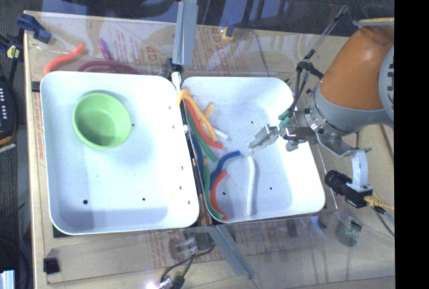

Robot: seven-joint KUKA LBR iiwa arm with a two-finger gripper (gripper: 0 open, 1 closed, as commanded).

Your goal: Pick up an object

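The arm (362, 80) was a bulky thing — a rounded orange band swelling above a smooth grey wrist collar. Below the collar sat a cluster of darker metal fittings, with a thin teal cable running along it. The gripper (258, 141) was slim and silvery, made of pale metal. A white bracket hung off the wrist — it carried a small black cylinder, and thin dark wires trailed upward.

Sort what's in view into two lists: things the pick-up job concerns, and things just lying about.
Job:
gripper, over the right bin
coloured strips at that bin's left side
white strip
green bowl in the left bin

Lying about:
orange strip on the bench behind the left bin
dark red strip beside it
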